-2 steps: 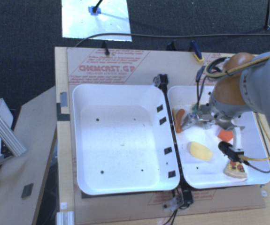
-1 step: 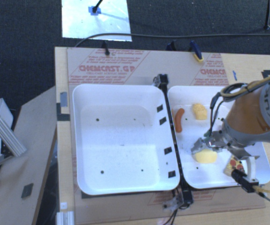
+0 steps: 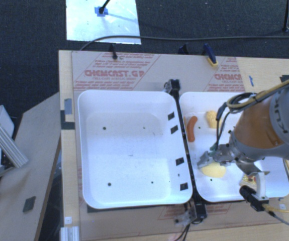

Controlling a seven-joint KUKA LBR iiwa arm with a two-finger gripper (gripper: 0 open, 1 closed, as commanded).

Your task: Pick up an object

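Observation:
The right bin (image 3: 200,98) holds three small things. An orange-red sausage-shaped piece (image 3: 191,128) lies near its left wall. A pale yellow lump (image 3: 212,118) sits just to the right of it, partly behind a cable. A rounder yellow object (image 3: 215,171) rests near the bin's front. My gripper (image 3: 212,158) hangs at the lower left of the arm, right over the top edge of this yellow object and touching or nearly touching it. Nothing is lifted. The arm's grey and orange body (image 3: 265,129) hides most of the right half of this bin.
The left bin (image 3: 129,95) lies beside the right one, with a black clipped divider (image 3: 179,134) between them. Cables loop off the arm at the lower right (image 3: 280,212). A silver plate (image 3: 102,13) lies on the dark floor beyond the bench.

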